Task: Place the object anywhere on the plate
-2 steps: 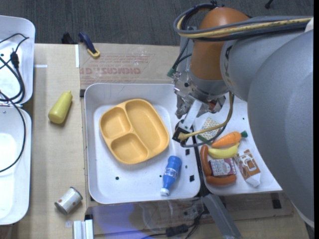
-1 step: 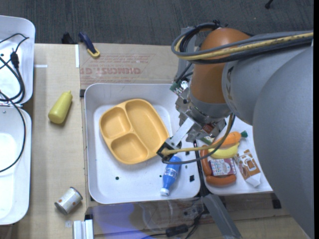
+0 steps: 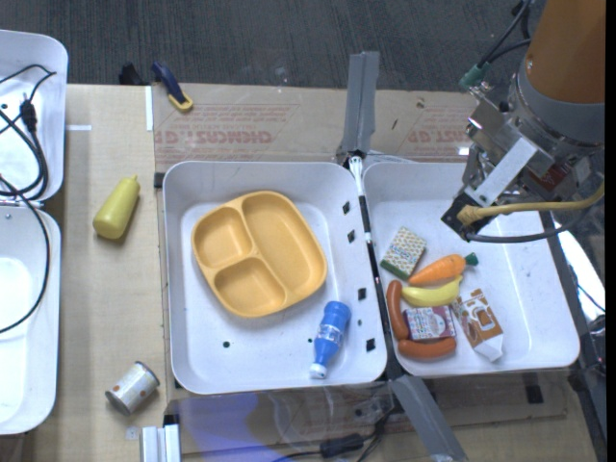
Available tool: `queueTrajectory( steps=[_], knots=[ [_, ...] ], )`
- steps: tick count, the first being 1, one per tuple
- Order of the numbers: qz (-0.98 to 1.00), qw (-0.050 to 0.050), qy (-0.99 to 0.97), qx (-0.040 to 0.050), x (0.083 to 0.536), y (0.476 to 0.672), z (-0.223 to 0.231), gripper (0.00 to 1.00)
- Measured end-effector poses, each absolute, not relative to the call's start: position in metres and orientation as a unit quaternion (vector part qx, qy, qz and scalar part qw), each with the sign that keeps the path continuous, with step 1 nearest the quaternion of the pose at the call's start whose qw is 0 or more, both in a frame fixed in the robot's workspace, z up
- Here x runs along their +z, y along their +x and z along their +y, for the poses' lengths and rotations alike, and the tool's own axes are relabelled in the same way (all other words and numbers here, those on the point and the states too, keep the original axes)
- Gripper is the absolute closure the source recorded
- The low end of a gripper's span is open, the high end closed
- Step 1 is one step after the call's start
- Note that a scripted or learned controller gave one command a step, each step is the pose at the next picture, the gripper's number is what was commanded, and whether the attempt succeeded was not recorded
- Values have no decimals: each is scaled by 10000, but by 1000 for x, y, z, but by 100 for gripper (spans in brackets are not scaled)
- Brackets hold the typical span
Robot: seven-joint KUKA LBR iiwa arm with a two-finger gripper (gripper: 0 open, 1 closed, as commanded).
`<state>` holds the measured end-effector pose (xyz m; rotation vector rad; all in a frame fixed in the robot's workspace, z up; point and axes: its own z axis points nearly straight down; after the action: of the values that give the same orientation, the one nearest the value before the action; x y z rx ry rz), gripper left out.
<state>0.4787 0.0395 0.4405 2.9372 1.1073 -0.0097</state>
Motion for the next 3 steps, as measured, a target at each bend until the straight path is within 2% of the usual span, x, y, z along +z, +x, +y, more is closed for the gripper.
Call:
queueTrajectory(
  steps=[1, 2, 3],
  knots=[
    [3524, 13, 9358, -33, 440, 479, 39, 0],
    [3573, -6, 9340, -40, 189, 478, 36, 0],
    [3563, -9, 9343, -67, 196, 479, 35, 100]
  ],
)
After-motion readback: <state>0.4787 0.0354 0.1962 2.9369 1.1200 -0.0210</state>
